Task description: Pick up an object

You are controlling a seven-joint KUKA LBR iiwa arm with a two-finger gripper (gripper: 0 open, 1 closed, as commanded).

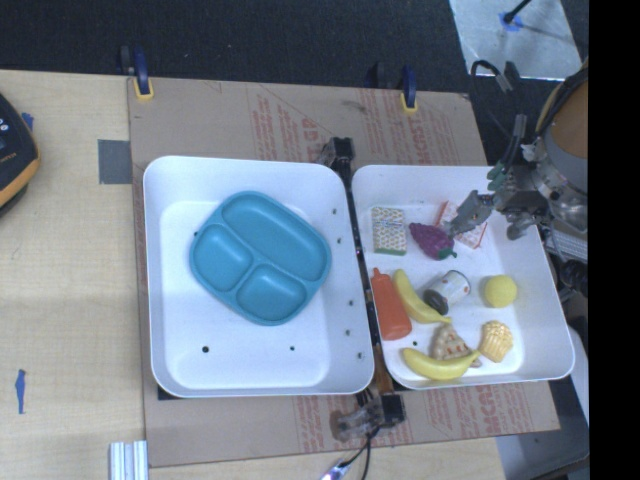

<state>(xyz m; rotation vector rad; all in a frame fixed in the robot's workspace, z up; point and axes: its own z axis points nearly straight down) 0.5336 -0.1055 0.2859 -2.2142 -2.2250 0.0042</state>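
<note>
The right bin (556, 308) holds several small items: a purple eggplant (432, 238), a checked cracker pack (389, 230), an orange bottle (391, 304), two bananas (418, 299) (437, 365), a small can (448, 287), a yellow ball (499, 290), a corn cob (495, 340) and a wedge-shaped snack (450, 344). My gripper (493, 221) hangs over the bin's upper right part, open, with nothing between its fingers. Its left finger (468, 214) lies over a red-and-white packet (447, 214), just right of the eggplant.
The left bin (170, 348) carries a blue divided plate (260, 256). Both bins stand on a cardboard sheet (250, 118) clamped to the wooden bench. The arm's body (560, 168) fills the right side above the bin.
</note>
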